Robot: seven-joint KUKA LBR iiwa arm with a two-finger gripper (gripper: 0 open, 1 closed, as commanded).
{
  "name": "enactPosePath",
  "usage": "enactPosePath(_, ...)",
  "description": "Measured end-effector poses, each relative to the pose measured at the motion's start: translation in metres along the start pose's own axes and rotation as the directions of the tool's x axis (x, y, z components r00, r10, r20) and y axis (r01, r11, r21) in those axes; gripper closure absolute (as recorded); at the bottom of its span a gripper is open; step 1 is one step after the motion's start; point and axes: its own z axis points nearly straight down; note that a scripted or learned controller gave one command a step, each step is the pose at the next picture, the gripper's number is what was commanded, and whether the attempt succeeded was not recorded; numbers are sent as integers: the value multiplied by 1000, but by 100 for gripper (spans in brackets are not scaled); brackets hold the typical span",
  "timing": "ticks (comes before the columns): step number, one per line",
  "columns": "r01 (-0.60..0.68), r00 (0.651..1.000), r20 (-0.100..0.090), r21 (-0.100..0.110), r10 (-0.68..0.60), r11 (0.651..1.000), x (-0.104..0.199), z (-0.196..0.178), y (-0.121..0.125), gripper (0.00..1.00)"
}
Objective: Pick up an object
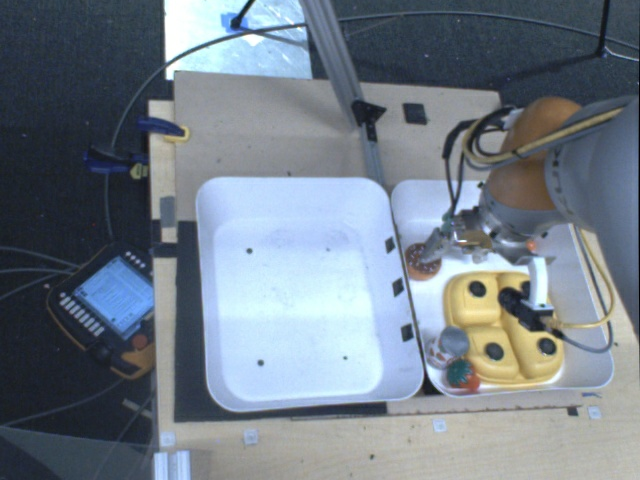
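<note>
End effector (436, 246), at centre right of the frame, hovers above a brown ring-shaped object (423, 261) in the right bin (600, 368); its opening probably cannot be judged; nothing lifted yet.

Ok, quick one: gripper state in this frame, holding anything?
Gripper: over the right bin, by the brown disc; open or closed cannot be told, no grasp visible.

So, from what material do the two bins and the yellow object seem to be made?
Bins: probably thin moulded plastic, white and smooth, with rounded corners and a soft sheen. Yellow object: likely hard glossy plastic, with lobed shapes, dark round spots and light reflections. I cannot tell for certain.
</note>
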Motion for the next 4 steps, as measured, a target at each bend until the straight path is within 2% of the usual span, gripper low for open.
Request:
enactPosePath(1, 3, 1000, -6, 2, -3, 1000, 3, -9, 0, 100)
enactPosePath(3, 8, 1000, -7, 2, -8, 1000, -1, -122, 16, 100)
enactPosePath(4, 9, 1000, -7, 4, -9, 1000, -1, -158, 18, 100)
